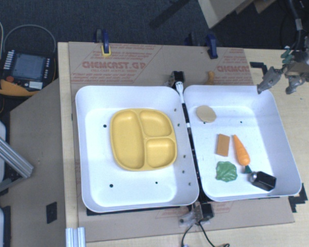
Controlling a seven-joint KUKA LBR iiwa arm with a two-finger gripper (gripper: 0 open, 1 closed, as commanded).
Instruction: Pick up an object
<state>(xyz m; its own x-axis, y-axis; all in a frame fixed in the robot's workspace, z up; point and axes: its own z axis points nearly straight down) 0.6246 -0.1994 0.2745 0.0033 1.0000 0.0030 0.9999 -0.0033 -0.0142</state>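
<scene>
The claw (279, 82) hovers spread and empty beyond the right bin's (278, 112) far corner, probably staging a descent; the carrot (240, 150) lies inside among loose pieces, reachable from above.

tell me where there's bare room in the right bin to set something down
Bare floor in the right bin lies right of the round cracker, up to the far wall. The near half is crowded: brown block, carrot, green leaf and black piece sit close together. The gripper hovers open above the far right corner.
</scene>
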